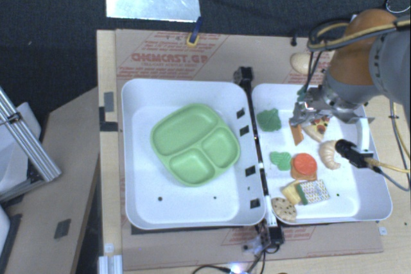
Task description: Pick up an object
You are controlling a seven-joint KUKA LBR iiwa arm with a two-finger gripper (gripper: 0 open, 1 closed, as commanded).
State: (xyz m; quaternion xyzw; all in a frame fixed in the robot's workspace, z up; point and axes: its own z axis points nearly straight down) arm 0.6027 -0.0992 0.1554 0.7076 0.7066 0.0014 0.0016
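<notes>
White plastic bins sit side by side on the desk [109, 157]; the left bin [138, 138] holds a green divided plate [194, 144]. The right bin [366, 199] holds the toy food. The end effector [307, 113] hangs low over an orange carrot piece [297, 135] and a pizza slice [316, 131] (its opening cannot be told, nor any hold). A good grasp, in my judgement, wants a straight descent centred on one item, clear of neighbours. Dark carpet [51, 22] surrounds the desk.
</notes>
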